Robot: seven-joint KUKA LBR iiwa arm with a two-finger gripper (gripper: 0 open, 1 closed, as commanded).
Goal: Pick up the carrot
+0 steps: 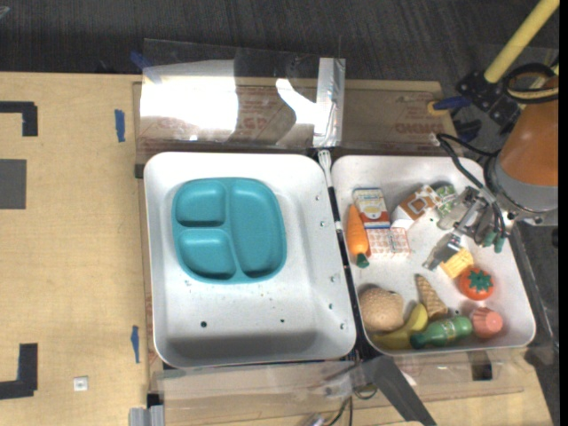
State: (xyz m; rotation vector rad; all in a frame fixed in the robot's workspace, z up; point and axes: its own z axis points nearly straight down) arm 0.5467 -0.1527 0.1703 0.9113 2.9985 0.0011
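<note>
The carrot [356, 229] is orange with a green stub at its near end. It lies lengthwise along the left wall of the right bin [524, 313]. My gripper [451, 240] hangs over the right half of that bin, well to the carrot's right and apart from it. It is above a yellow cheese wedge [458, 264]. Nothing from the bin is seen lifted. The grey arm with its orange band [532, 153] comes in from the right edge.
A milk carton [370, 204] and flat cards [390, 240] lie right beside the carrot. A bread roll [382, 307], cone [431, 295], banana [405, 330], green vegetable [445, 329] and tomato [477, 282] fill the near side. The left bin [177, 327] holds a teal divided plate [229, 227].
</note>
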